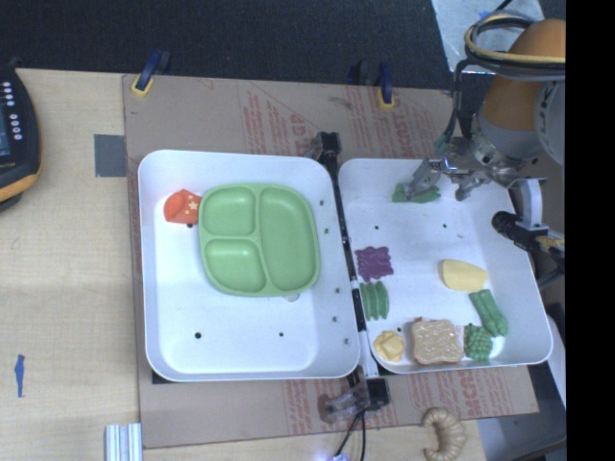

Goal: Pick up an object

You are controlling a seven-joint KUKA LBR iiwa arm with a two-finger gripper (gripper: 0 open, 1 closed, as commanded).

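Green piece (415,194) partly hidden under jaws (444,179).

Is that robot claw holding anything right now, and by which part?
It cannot be told: the gripper is right at a small green piece in the right bin, but no grip is visible.

Divided plate (259,239) in left bin (173,334); toast (435,341) in right bin (423,238).

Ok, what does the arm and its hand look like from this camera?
The arm is grey with a rounded orange section, and dark cables loop over its top. The hand is slim bare metal, with thin silvery fingers branching from a grey wrist block.
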